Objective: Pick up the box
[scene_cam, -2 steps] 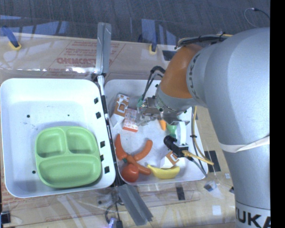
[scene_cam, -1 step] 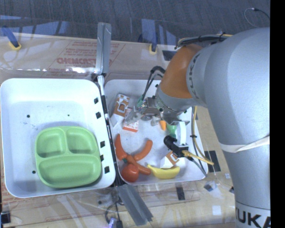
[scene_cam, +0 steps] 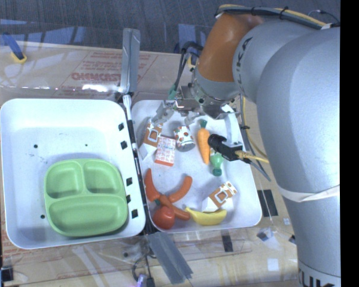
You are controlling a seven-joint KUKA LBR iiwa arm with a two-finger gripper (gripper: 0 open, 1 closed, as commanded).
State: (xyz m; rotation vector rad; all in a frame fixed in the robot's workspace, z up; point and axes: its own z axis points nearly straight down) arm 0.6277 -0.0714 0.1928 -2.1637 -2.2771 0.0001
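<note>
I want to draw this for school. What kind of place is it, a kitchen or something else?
Probably a robot test lab, not a kitchen. A big grey arm reaches over two white bins on a bench. One holds a green plate; the other holds what look like toy foods, such as a carrot and a banana.

Right bin [scene_cam: 251,211]: box [scene_cam: 165,150], carrot [scene_cam: 203,145], banana [scene_cam: 207,216], sausages [scene_cam: 176,190]. Gripper [scene_cam: 178,109] low over bin's far end. Left bin [scene_cam: 24,160]: green divided plate [scene_cam: 85,197].
</note>
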